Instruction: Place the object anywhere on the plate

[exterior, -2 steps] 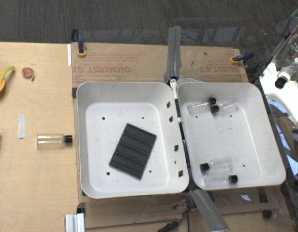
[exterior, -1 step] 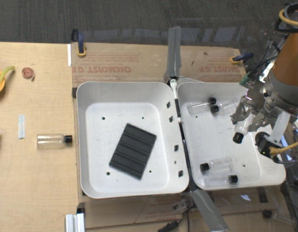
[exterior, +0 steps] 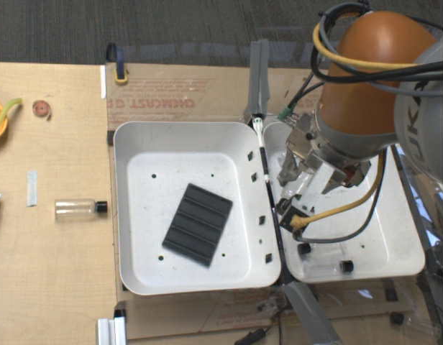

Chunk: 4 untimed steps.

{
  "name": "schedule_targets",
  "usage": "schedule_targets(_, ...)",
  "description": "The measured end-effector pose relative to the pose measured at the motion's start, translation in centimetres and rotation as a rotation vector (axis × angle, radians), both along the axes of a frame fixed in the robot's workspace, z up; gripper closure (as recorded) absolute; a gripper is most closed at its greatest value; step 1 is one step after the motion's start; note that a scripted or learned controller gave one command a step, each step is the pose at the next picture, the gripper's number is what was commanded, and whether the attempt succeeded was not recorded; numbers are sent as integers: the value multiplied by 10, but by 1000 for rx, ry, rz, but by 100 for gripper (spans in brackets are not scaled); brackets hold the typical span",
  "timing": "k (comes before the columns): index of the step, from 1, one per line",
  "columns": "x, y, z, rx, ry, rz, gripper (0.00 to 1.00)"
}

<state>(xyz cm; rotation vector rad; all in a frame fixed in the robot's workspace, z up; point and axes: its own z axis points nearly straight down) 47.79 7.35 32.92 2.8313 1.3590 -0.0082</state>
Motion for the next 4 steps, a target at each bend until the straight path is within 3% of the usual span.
schedule_targets(1, -1, 46, -98, 0, 2, -33, 100)
schedule_targets(2, 81, 95, 99, -1, -1, -131, 100)
schedule_targets(3, 8, 155, -2, -2, 0, -100, 100)
schedule_targets(4, -1, 154, -100, -1, 1, -39, 100)
